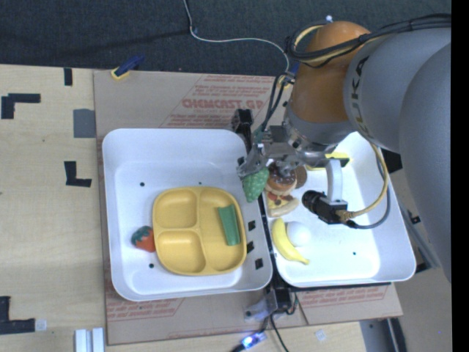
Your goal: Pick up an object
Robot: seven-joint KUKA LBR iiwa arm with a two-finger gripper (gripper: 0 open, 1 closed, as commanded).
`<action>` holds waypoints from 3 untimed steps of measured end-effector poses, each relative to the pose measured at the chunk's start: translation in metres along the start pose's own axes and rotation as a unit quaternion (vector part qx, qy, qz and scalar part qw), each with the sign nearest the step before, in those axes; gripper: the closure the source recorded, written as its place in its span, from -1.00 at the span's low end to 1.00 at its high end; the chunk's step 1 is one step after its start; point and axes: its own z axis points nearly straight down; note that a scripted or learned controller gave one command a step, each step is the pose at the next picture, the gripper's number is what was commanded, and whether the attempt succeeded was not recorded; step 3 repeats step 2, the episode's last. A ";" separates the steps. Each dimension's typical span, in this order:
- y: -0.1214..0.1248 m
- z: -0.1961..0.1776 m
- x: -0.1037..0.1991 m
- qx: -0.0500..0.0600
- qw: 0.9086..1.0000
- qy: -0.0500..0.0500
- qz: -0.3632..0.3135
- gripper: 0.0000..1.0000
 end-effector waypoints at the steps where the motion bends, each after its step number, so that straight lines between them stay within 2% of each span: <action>1: 0.007 0.016 -0.008 0.001 1.000 -0.001 0.001 1.00; 2: 0.000 -0.002 -0.004 0.000 1.000 0.000 0.000 1.00; 3: 0.000 -0.002 -0.004 0.000 1.000 0.000 0.000 1.00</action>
